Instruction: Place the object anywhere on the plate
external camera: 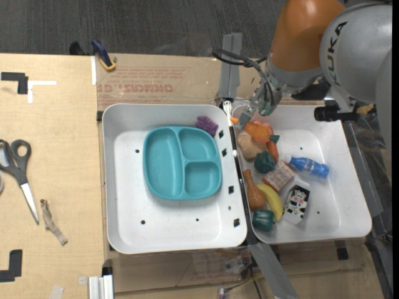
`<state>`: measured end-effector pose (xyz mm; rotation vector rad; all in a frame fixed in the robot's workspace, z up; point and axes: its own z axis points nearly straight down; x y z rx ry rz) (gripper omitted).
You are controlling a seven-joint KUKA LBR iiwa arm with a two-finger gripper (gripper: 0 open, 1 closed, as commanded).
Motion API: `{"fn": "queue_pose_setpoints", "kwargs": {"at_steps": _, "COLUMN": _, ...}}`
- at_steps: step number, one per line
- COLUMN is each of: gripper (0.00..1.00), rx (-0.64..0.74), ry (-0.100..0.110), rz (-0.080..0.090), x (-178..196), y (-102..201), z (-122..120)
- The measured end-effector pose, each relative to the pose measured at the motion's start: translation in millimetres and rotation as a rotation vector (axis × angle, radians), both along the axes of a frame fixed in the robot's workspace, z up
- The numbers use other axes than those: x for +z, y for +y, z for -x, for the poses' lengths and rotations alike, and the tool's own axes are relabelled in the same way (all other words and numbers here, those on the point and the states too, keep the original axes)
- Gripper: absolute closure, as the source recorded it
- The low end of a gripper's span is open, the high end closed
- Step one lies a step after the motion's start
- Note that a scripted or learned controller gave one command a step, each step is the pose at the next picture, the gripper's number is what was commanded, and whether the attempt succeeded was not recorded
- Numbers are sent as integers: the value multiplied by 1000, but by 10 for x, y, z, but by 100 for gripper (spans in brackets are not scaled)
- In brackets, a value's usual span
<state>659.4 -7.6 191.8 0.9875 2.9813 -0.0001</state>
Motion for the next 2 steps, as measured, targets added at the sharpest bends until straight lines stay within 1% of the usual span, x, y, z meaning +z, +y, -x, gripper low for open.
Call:
{"fn": "queue_pose_setpoints", "kwargs": {"at_steps": 1, "gripper": 100, "rx": 359, "ry": -3, "rz": 1, "x": 1249, "y": -495, "z": 370}}
{"fn": "queue_pose_setpoints", "kwargs": {"at_steps": 2, "gripper": 100, "rx": 343, "ry": 0, "rz": 0, "x": 386, "y": -313, "z": 218}}
